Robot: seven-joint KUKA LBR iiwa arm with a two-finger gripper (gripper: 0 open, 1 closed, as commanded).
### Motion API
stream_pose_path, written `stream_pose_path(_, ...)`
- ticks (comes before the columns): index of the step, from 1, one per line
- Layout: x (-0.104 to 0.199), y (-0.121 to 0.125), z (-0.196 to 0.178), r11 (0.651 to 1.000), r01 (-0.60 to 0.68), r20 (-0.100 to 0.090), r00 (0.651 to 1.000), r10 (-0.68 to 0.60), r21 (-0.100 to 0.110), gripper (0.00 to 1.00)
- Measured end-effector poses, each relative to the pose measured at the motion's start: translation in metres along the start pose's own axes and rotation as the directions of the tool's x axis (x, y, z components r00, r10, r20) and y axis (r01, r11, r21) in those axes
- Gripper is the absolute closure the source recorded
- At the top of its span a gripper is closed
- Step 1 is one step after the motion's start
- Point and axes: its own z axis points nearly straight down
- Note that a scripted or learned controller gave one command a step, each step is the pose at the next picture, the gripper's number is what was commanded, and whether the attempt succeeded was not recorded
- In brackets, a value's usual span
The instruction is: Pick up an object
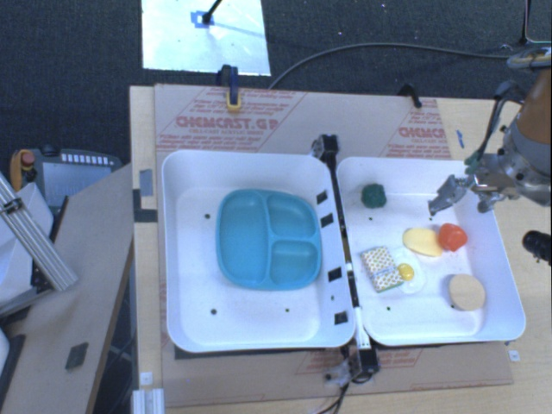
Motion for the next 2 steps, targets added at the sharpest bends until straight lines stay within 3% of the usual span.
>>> stream_pose_path(1, 0.000, 0.002, -0.006, 1.000, 0.002, 0.002, 1.000, -0.002, -0.012, 0.00)
stream_pose_path(2, -0.004, 0.006, 0.037, 1.000, 0.000, 0.002, 1.000, 0.000, -0.009, 0.00)
